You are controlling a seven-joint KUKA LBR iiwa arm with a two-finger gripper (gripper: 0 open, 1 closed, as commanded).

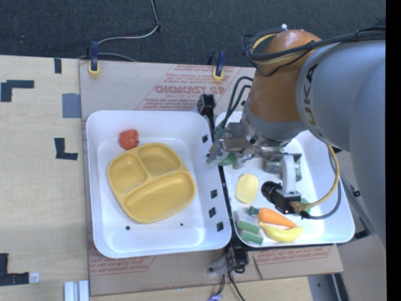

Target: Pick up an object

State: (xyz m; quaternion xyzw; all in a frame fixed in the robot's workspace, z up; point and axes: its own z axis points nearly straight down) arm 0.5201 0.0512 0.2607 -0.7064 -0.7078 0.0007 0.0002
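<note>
The gripper (pixel 233 157) hangs low over the upper left corner of the right bin (pixel 332 231), close to the wall that parts the two bins. Something green shows right at its tip, but whether that is a toy or part of the tool is unclear, and whether the fingers are apart or together cannot be told from this slant. The grey arm (pixel 351 86) and its orange band (pixel 282 61) cover much of the bin's upper half.

Just below the tool, near the frame's centre, lies a pale yellow piece (pixel 247 187). Further down, at the bin's lower edge, sit a carrot (pixel 274 216), a banana (pixel 282 232) touching it from below, and a green piece (pixel 248 229) just to their left.

In the left bin (pixel 100 231) a yellow plate (pixel 150 182) with three compartments fills the middle, and a red toy (pixel 128 138) rests just beside its upper left rim.

As for the task, nothing is visibly lifted: every clear object lies on a bin floor. By my reading the pick is at its reach or grasp stage, with closing, lifting and proving the hold left to do.
</note>
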